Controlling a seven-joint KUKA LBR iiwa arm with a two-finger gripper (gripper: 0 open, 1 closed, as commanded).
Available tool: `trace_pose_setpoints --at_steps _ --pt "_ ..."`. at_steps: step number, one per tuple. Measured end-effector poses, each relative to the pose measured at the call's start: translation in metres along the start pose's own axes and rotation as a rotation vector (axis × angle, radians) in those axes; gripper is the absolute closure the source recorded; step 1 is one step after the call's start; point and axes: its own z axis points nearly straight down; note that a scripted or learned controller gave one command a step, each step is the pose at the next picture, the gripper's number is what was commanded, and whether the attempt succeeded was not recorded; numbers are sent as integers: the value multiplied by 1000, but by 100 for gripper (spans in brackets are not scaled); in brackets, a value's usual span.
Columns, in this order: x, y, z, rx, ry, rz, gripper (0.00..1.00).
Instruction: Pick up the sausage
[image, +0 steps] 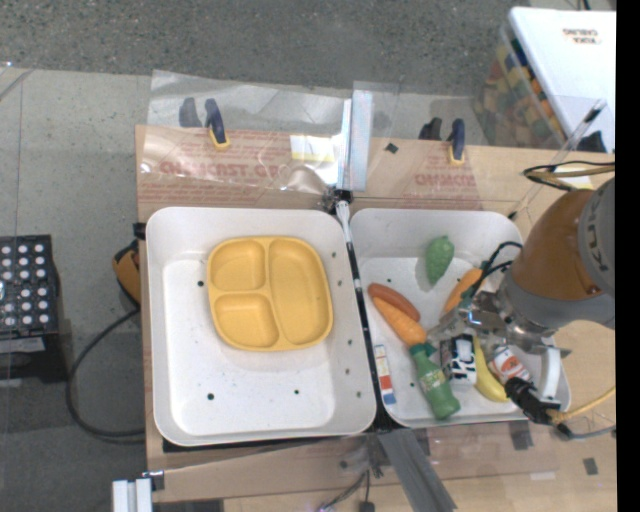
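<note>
The sausage (392, 299), reddish-brown and elongated, lies slantwise in the left part of the right bin (400, 232). An orange carrot-like piece (404, 327) lies right below it, touching or nearly touching. My gripper (463, 322) hangs low over the middle of the right bin, a short way right of the sausage and apart from it. Its tips are lost among dark parts and the items beneath. The grey arm with its orange band (563, 252) reaches in from the right.
Around the gripper lie a green bottle (434, 379), a yellow banana (487, 377), a black-and-white item (460, 359), a second orange piece (463, 288) and a green vegetable (438, 258). The left bin (180, 380) holds a yellow divided plate (270, 292).
</note>
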Motion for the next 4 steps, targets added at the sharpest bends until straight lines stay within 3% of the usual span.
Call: trace_pose_setpoints --at_steps 1,2,3,4 --pt "76 42 1 0 0 -4 0" --pt "100 110 1 1 -4 79 0" --pt "94 142 4 37 -18 -195 0" --pt "103 145 4 17 -12 -325 0"
